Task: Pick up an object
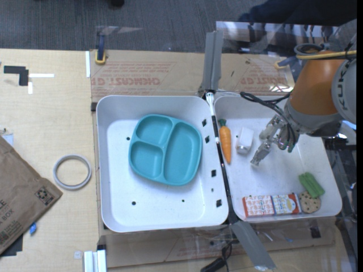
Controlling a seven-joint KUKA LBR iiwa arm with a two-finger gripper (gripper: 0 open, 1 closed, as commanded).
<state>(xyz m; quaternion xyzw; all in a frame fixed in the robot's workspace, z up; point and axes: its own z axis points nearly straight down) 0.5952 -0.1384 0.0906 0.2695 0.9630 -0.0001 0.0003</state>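
Two shallow white bins sat side by side in the middle of the frame. The left bin held one thing, a teal divided plate with three compartments, lying flat near the bin's centre. The right bin held five things. One orange carrot lay along its left wall, its green top pointing toward the upper edge of the frame. One small white block lay just right of the carrot. One flat printed carton rested against the bin's lower wall, and one round cookie touched the carton's right end. One green oblong piece lay just above the cookie.

The arm came in from the right edge of the frame, its orange band at the upper right. The gripper hung over the middle of the right bin, tilted toward the lower left. Its two fingers appeared drawn together, with nothing visible between them. The white block lay nearest, just to the upper left of the fingertips and apart from them. The carrot lay farther left, and the carton, cookie and green piece sat well below and to the right.

Outside the bins, one roll of tape lay on the bench at the left of the frame, beside a brown cardboard box at the lower left corner.
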